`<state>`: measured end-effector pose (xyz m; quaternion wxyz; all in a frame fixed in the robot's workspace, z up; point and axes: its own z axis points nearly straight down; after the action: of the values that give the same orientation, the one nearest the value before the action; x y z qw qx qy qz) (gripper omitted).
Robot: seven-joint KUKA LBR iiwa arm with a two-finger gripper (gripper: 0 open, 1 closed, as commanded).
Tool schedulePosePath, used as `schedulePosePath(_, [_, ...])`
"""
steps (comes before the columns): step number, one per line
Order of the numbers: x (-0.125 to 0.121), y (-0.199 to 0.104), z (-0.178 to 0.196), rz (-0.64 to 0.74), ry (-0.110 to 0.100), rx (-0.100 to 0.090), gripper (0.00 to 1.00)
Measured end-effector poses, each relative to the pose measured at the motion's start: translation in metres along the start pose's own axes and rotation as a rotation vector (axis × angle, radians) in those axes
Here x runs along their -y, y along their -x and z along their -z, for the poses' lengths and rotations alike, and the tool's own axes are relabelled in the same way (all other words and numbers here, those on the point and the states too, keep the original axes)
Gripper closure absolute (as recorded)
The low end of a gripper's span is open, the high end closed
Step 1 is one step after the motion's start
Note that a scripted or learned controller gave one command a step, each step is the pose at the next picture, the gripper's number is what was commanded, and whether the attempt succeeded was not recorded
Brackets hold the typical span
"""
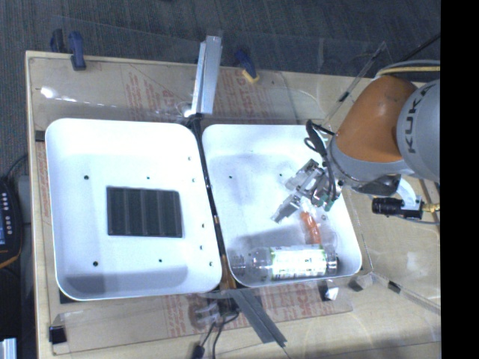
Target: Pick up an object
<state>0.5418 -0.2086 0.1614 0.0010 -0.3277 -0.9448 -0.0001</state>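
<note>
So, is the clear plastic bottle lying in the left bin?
No, the clear plastic bottle lies along the near wall of the right white bin.

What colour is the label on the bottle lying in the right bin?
The bottle is clear, with a white and green label, seen in the camera view.

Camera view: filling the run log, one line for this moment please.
gripper over right bin | bottle lying by near wall | orange object beside | left bin: dark panel

Right bin [224, 155] far half open, bottle [288, 263] blocking near wall
</note>
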Motion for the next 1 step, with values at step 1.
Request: schedulePosePath(1, [-0.0311,-0.0369,-0.0087,-0.023,0.000,0.000,0.00])
